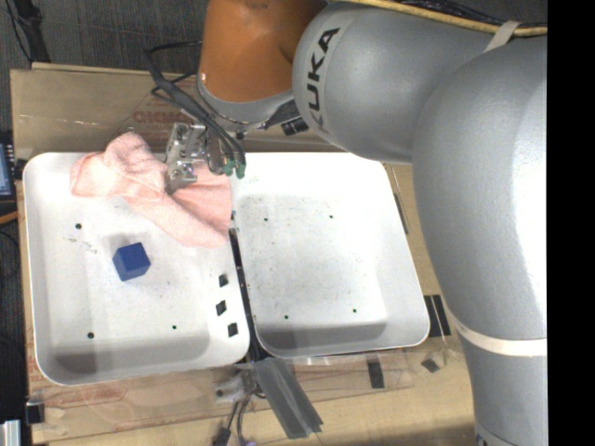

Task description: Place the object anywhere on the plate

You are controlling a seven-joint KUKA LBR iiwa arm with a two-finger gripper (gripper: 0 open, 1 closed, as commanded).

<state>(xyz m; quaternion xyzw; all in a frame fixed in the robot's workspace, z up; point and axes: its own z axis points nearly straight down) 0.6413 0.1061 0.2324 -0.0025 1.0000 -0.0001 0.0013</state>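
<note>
A small blue cube (131, 260) sits on the floor of the left bin (56, 347), left of centre. A crumpled pink cloth (135, 182) lies across that bin's back right corner, reaching to the divider. My gripper (178, 177) hangs over the cloth's right part, at or just above its surface, up and to the right of the cube and well apart from it. The arm's orange band (246, 45) and grey wrist rise behind it.
The right bin (325, 249) lies beside the left one, its white floor speckled. The big grey arm (465, 156) covers the right side of the bench. Cables (177, 96) run along the back edge near the gripper.
</note>
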